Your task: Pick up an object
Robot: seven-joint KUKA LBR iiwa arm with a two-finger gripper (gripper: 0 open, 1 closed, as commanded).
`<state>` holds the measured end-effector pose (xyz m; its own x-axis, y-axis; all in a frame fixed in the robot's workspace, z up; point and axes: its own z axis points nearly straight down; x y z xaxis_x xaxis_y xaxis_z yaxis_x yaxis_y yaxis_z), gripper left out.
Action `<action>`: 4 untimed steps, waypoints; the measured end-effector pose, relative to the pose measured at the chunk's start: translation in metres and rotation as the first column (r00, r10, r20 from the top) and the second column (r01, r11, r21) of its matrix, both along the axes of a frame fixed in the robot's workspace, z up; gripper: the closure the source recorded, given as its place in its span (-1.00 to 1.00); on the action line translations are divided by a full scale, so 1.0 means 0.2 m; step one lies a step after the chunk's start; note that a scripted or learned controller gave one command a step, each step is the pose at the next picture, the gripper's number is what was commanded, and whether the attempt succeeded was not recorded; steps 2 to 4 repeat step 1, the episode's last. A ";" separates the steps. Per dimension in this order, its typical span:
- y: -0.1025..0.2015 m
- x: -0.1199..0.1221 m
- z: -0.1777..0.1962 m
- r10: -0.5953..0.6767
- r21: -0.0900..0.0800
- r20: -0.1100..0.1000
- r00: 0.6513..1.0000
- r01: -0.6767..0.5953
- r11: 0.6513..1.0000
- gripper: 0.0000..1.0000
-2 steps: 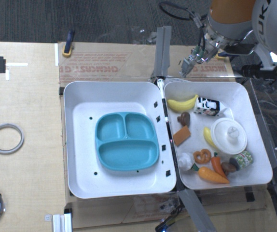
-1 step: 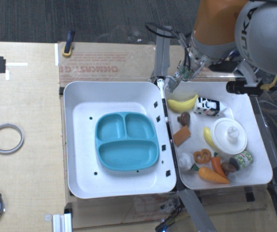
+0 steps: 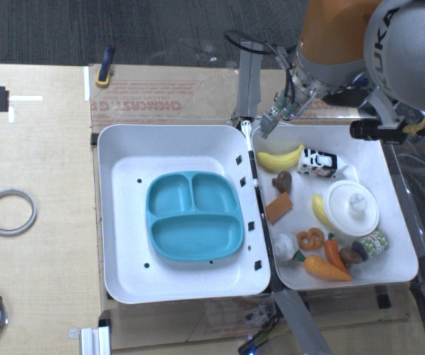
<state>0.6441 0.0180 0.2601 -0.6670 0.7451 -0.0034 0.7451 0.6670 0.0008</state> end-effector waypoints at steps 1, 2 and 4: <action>-0.66 -0.16 0.02 -0.054 0.000 -0.002 0.999 0.054 0.999 1.00; -0.66 -0.16 0.02 -0.054 0.000 -0.002 0.999 0.054 0.999 1.00; -0.66 -0.16 0.02 -0.054 0.000 -0.002 0.999 0.054 0.999 1.00</action>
